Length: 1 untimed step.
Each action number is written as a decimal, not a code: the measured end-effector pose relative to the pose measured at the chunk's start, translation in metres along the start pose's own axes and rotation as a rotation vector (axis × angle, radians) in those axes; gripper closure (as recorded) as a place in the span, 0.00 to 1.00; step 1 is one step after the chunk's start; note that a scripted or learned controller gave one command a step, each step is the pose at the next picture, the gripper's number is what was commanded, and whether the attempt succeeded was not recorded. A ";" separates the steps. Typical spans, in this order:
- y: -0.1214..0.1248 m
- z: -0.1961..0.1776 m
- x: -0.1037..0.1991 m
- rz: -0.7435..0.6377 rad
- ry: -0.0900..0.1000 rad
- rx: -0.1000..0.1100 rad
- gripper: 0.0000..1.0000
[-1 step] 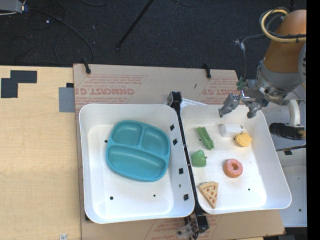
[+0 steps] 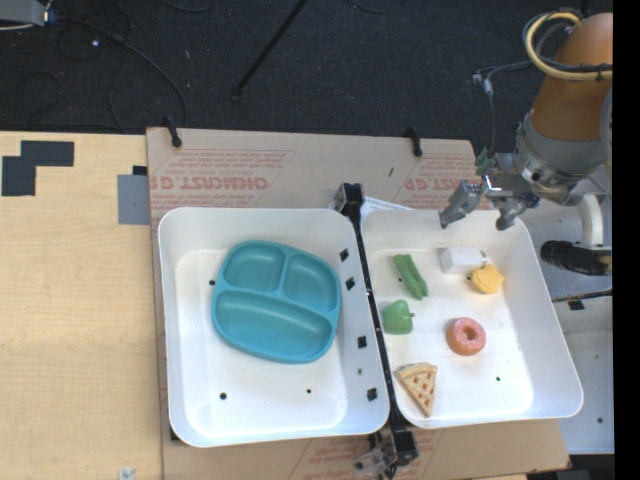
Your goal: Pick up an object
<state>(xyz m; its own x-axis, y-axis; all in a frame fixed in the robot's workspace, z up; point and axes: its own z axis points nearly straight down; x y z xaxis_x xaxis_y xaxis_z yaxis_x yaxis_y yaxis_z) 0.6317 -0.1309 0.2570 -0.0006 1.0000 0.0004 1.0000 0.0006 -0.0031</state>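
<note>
Above the right bin (image 2: pixel 560 368), we see the gripper (image 2: pixel 486 210) hanging with its two fingers spread wide and nothing between them, poised over the bin's far edge at about one o'clock from the bin's centre. Just below it, at roughly six o'clock from the fingers, lies the white block (image 2: pixel 462 259), touching or nearly touching the yellow toy (image 2: pixel 487 279) at its four o'clock. We judge the block light, stiff and smooth-sided, best taken across its short sides. Further off rest the green pod (image 2: pixel 409 276), the green pepper (image 2: pixel 398 316), the pink doughnut (image 2: pixel 466 336) and the pizza slice (image 2: pixel 418 386), all likely light play food. The left bin (image 2: pixel 190 388) carries a teal divided plate (image 2: pixel 277 301).
</note>
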 end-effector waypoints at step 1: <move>-0.007 0.046 0.002 0.000 0.001 0.005 0.00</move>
<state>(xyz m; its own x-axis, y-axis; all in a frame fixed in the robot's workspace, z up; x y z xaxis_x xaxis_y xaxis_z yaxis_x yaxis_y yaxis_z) 0.6246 -0.1291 0.2114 -0.0006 1.0000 0.0010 1.0000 0.0006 -0.0078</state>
